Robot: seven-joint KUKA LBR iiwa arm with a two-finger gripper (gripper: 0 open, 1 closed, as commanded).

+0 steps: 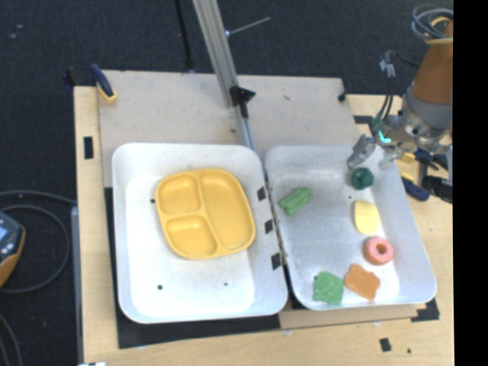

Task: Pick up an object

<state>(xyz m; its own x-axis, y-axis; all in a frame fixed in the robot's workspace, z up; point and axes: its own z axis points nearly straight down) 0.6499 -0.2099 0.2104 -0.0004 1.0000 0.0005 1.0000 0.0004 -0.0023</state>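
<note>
Beside the left bin (126,227), which holds one yellow three-compartment plate (204,212), the right bin (415,227) holds six things. One dark green ball (361,178) sits nearest the gripper (374,152); whether anything is grasped cannot be told. Below the ball lies one yellow piece (367,217), then one pink ring (378,250), then one orange piece (361,281). One green piece (329,288) lies just beside the orange piece; another green piece (294,200) lies nearest the plate.
</note>
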